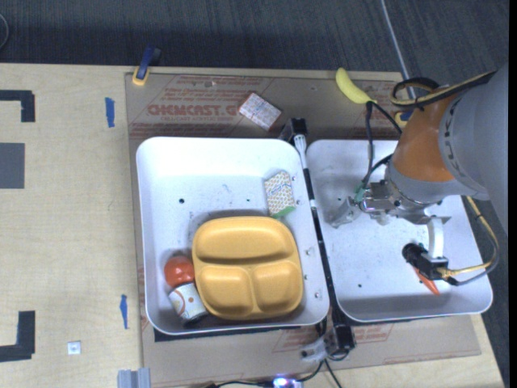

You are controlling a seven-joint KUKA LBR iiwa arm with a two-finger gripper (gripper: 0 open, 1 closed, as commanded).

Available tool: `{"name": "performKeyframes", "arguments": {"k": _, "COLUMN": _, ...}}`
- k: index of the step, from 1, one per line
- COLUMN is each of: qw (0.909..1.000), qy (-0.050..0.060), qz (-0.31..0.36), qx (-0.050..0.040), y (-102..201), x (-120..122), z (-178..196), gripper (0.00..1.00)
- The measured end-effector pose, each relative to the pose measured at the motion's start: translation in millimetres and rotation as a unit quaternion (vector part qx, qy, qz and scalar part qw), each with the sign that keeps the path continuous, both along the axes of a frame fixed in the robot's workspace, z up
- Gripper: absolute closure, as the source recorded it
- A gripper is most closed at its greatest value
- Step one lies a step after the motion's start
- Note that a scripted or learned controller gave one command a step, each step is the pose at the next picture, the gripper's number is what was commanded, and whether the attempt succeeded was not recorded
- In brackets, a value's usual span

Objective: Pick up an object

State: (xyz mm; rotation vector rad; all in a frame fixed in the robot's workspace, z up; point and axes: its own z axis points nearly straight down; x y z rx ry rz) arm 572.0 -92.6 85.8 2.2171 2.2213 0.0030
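A yellow divided plate [246, 265] lies in the near half of the left bin [161, 156], its three hollows facing up; everything else is placed from it. Touching the plate's left edge are an orange ball [178, 270] and, just below that, a small white-and-orange can [187, 301] lying on its side. Just beyond the plate's far right corner, a patterned packet [279, 191] leans against the bin wall. These are the things on offer for picking.

To the right of the plate, across the two meeting bin walls, stands the right bin [380, 301]. The gripper [338, 214] is low over that bin's left part, level with the plate's far edge and well apart from it, with the grey arm and its orange band behind it. Whether the gripper stands wide or narrow I cannot tell from this slant.

Well beyond the plate, outside the bins, a small patterned card [259, 110] lies on the brown board of the bench [65, 217].
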Motion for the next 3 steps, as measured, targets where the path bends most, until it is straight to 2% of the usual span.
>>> {"name": "performKeyframes", "arguments": {"k": 1, "qw": 1.0000, "qy": 0.001, "qz": 0.000, "qx": -0.0002, "y": 1.0, "x": 18.0, "z": -0.6, "gripper": 0.00}}
{"name": "performKeyframes", "arguments": {"k": 2, "qw": 1.0000, "qy": 0.001, "qz": -0.001, "qx": -0.0002, "y": -74.9, "x": 83.8, "z": -0.3, "gripper": 0.00}}
{"name": "performKeyframes", "arguments": {"k": 3, "qw": 1.0000, "qy": 0.000, "qz": 0.001, "qx": -0.0009, "y": -73.3, "x": 85.2, "z": 10.6, "gripper": 1.00}}
